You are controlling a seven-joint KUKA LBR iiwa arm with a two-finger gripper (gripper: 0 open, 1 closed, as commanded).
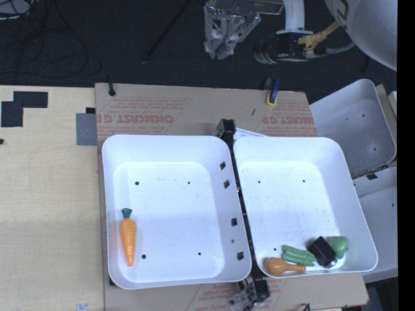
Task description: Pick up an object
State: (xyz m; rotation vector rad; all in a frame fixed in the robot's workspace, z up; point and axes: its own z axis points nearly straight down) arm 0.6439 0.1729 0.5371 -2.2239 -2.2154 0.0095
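Right bin (pixel 337 149): black block (pixel 322 251) piled w/ green veg (pixel 297 255) & tan gourd (pixel 283 266) in near corner, so a grab there may slip or hit the wall. Left bin (pixel 110 173): carrot (pixel 128 237) alone, hugging the wall. Gripper (pixel 225 36) high above, nothing held; jaws' gap: can't tell.

My work surface is a light wooden bench (pixel 45 193) with several dark rectangular patches (pixel 23 105) near its left side. A brown cardboard sheet (pixel 194 112) with red printed lettering lies on the bench. Beyond the bench's far edge, the floor (pixel 97 37) is dark, with thin cables (pixel 39 5) running across it at the upper left. At the right, a grey panel (pixel 360 122) with small holes sits tilted. Lighting is even, with soft shadows.
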